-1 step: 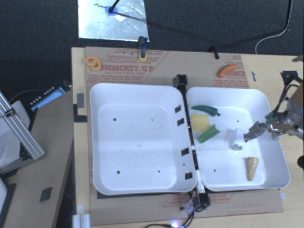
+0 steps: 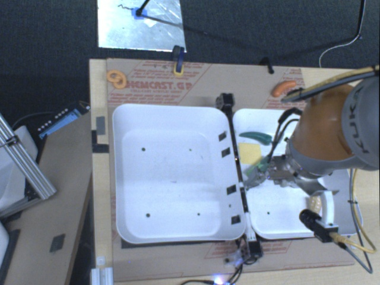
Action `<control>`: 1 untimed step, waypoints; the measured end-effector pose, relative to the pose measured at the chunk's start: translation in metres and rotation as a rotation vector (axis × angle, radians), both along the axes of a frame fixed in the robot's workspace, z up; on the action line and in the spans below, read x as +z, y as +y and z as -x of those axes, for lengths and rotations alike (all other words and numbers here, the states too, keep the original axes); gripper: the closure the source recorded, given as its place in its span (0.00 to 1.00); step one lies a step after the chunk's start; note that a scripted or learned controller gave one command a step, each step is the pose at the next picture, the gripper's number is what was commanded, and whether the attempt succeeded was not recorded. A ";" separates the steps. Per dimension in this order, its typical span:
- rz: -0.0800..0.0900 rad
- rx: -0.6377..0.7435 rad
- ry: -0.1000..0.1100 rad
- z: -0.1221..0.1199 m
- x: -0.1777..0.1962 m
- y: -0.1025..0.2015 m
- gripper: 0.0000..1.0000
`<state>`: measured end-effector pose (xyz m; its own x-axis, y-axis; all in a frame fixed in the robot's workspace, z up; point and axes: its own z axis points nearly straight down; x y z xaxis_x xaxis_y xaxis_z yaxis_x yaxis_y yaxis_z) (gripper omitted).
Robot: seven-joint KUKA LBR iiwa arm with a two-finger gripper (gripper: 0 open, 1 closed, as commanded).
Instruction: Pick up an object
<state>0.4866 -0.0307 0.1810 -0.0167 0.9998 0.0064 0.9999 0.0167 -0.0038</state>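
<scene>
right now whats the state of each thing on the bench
left bin: lying flat on the bench
right bin: flat beside it, arm reaching over it
green object: lying in the right bin, near its far wall
yellow object: lying flat in the right bin
hand: low over the right bin near the divider, grip unclear
orange object: lying outside the bins

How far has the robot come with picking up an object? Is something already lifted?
Done: the arm has reached into the right bin, and the pincer is low near its left wall. In hand: nothing that I can see; the view does not show any object between its fingers. Left: grasping and lifting. The yellow object and the green object lie in that bin.
</scene>
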 end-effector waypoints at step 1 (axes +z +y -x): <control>0.006 -0.014 -0.010 -0.002 0.014 -0.009 1.00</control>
<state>0.4886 -0.0395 0.1953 -0.0029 1.0000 0.0001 1.0000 0.0029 0.0056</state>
